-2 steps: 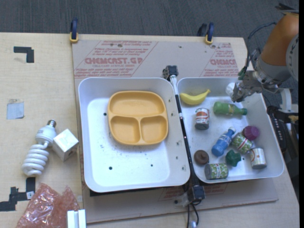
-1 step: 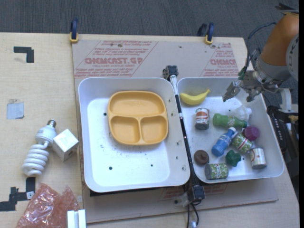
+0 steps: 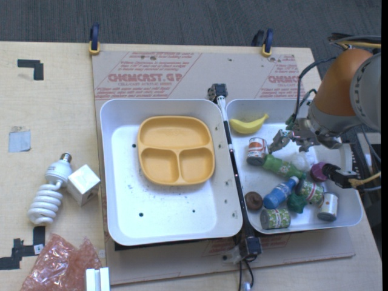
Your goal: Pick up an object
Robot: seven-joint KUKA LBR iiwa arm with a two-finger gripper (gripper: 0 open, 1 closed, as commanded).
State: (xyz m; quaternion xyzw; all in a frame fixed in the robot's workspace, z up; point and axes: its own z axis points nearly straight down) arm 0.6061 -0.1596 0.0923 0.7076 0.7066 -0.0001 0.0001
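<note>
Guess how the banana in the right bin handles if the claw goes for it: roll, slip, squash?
The banana lies flat on its curved side near the right bin's back wall, so it would probably pivot or slide rather than roll. Its glossy skin looks smooth, likely slippery in a pinch. It seems light; whether it is soft or plastic, I cannot tell.

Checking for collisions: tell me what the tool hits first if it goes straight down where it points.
Likely the green bottle lying just below the tool, though depth is unclear from this slanted view.
</note>
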